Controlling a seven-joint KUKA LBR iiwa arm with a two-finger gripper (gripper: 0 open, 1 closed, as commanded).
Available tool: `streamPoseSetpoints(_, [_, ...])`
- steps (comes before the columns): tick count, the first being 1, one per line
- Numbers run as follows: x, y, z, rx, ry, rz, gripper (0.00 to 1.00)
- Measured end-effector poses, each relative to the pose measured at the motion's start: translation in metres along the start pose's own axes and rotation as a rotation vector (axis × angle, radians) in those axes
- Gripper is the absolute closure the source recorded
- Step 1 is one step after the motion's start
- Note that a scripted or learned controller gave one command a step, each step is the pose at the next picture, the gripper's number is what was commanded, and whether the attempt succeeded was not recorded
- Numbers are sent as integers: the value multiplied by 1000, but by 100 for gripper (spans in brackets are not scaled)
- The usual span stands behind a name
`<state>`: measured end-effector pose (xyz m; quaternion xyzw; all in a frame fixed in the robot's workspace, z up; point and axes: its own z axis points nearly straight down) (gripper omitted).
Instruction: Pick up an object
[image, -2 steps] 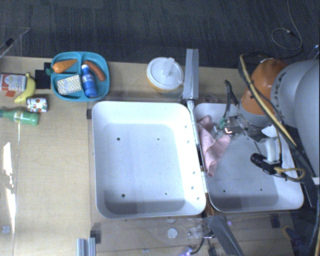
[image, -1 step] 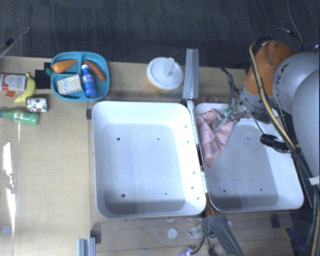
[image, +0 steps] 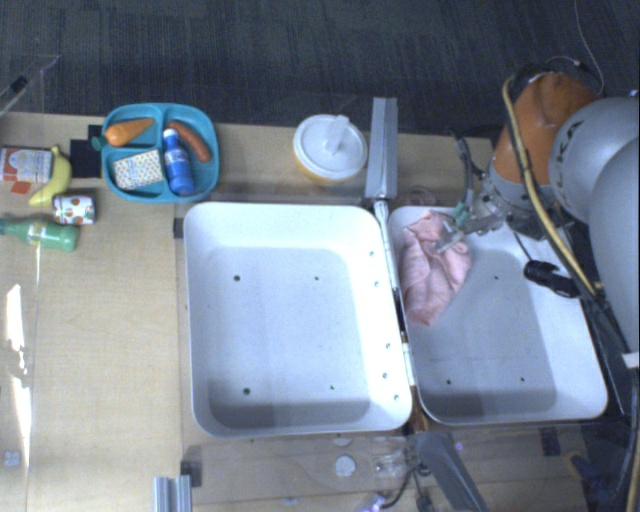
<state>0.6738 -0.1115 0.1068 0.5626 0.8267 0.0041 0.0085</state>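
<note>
The pale wooden bench is seen from above, and two shallow white plastic bins are set on it side by side. The left bin is the wider of the two; the right bin lies just beside it, their rims nearly touching along a narrow seam.

The grey arm with its orange band is seen entering from the right, over the far corner of the right bin, with dark cables draped along it.

A crumpled pink cloth is found in the right bin, against its left wall and toward the far corner. The two-finger gripper is placed at the cloth's upper right edge, where a fold of the fabric appears to be lifted toward the fingertips. Whether the tool is open or closed on the fabric cannot be told.

Beyond the bins, a blue divided plastic tray holding toy food is seen at the bench's far left, and a round yellow cup with a white lid stands near the far edge between the tray and the arm. A yellow toy banana, a small printed can and a green bottle are laid close together left of the tray.
</note>
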Motion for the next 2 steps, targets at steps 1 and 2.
streamPoseSetpoints(1, [32, 11, -98, 10, 6, -12, 100])
streamPoseSetpoints(2, [59, 21, -123, 12, 8, -65, 100])
